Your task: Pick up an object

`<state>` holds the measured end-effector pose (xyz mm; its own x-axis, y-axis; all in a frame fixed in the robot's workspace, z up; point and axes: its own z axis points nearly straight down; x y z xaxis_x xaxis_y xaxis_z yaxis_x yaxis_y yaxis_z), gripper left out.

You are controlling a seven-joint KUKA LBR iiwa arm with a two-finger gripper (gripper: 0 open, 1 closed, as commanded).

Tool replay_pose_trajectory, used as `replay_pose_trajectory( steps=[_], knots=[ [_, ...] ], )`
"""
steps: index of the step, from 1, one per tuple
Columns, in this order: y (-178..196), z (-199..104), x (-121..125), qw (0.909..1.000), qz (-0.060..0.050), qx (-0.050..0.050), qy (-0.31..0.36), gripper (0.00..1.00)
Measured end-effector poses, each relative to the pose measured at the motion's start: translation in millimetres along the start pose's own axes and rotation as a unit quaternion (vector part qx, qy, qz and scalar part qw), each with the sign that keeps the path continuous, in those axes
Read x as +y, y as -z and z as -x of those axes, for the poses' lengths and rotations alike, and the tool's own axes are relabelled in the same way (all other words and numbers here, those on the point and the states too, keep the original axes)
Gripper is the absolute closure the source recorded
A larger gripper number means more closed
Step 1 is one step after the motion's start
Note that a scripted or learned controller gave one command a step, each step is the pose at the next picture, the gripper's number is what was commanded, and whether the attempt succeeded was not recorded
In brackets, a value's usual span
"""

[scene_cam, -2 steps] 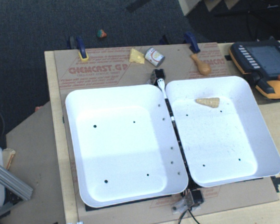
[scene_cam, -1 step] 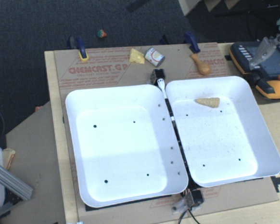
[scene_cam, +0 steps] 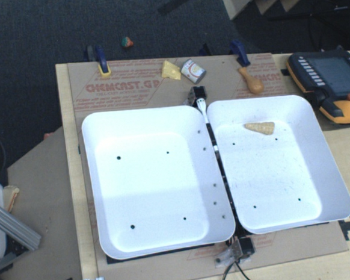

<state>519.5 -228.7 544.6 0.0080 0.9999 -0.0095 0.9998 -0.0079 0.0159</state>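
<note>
Lying side by side on the bench [scene_cam: 80, 234], the left bin [scene_cam: 91, 173] and right bin [scene_cam: 336, 175] met along their inner rims. A tan wedge-shaped object [scene_cam: 259, 127] rested in the right bin's far part, apart from the walls. Beyond the bins sat a yellow piece [scene_cam: 171, 70] and a small box [scene_cam: 192, 71], just beside each other. The gripper's state could not be told.

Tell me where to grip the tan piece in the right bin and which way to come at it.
Grip the tan piece across its narrow width near the middle, coming straight down from above. It lies flat and runs left to right near the right bin's far wall, so fingers would probably fit best front and back of it.
</note>
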Motion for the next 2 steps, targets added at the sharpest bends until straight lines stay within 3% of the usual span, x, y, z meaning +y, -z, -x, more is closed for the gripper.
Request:
replay_pose_trajectory(
  steps=[1, 2],
  knots=[
    [-113, -100, 31, 0.9998, -0.013, 0.008, 0.009, 0.00],
    [-267, -197, 35, 0.9998, -0.016, 0.007, 0.009, 0.00]
  ],
)
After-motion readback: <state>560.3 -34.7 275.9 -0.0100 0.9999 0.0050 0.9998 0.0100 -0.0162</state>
